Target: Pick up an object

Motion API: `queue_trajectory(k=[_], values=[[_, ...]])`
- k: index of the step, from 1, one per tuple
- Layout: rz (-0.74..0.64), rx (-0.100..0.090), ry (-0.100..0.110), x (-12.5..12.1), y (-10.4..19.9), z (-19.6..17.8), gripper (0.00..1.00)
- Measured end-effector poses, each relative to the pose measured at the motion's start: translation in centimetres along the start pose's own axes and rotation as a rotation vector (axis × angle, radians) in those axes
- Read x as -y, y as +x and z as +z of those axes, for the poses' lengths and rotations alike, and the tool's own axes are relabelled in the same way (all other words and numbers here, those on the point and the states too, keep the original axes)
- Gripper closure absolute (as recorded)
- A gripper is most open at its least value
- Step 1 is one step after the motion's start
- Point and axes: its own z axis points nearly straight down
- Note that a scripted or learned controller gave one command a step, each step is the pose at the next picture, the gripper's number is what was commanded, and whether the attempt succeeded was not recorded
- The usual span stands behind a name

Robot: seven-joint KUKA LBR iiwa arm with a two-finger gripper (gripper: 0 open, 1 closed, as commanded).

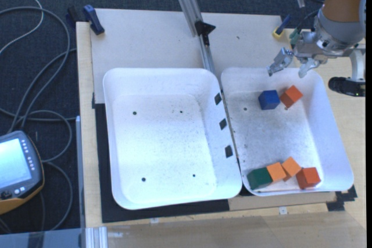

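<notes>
Gripper point(292, 67): held above the right bin point(331, 125), fingers spread apart, nothing between them. Blue cube point(268, 99) and orange cube point(291, 96): side by side just below the jaws. Green cube point(259, 178), three more orange cubes: grouped well below.

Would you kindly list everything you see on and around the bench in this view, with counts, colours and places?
Bins: 2, white, side by side on the bench.
Blue cube: 1, upper part of right bin.
Orange cubes: 3, one beside the blue cube, two at the right bin's near edge.
Green cube: 1, near edge of right bin.
Red cube: 1, near right corner of right bin.
Clamps: 2, blue, at the bench's far edge.
Pendant: 1, orange-edged, lit screen, left of bench.
Cables: several, light, floor at left.
Gripper: 1, open, above right bin's far edge.
</notes>
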Motion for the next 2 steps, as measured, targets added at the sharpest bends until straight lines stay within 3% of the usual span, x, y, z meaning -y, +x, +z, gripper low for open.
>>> queue_trajectory(k=[1, 2], values=[[0.0, -0.002, 0.007, -0.2, 0.5, 13.0, 0.0], [0.0, -0.001, -0.003, -0.5, 0.5, 11.3, 1.0]])
